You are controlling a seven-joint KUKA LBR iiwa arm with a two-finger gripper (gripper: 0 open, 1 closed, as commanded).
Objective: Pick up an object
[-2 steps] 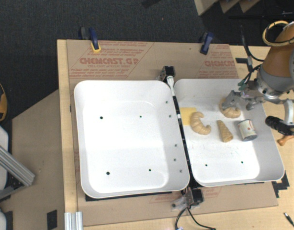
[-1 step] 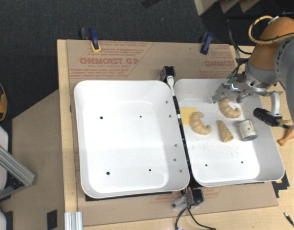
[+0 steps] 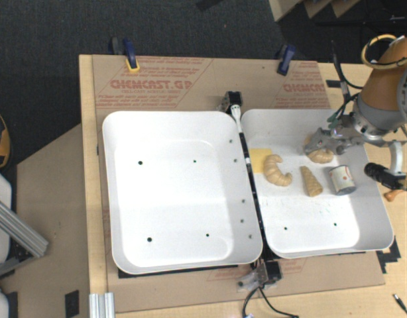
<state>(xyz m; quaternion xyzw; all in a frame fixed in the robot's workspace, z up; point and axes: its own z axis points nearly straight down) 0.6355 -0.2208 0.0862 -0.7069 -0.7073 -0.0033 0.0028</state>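
My claw point(image 3: 321, 146) sits over a tan, lumpy bread roll point(image 3: 319, 156) in the right bin point(image 3: 303, 240); can't tell its state. Same bin: curved croissant point(image 3: 278, 169), cone-shaped pastry point(image 3: 311, 181), small metal can point(image 3: 341, 179) on its side, flat yellow slice point(image 3: 258, 158). Left bin point(image 3: 170, 191): smooth white plastic.

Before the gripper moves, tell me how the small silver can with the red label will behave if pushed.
The small silver can with the red label lies on its side, so it would probably roll. It looks rigid and light. Its smooth surface may slip.
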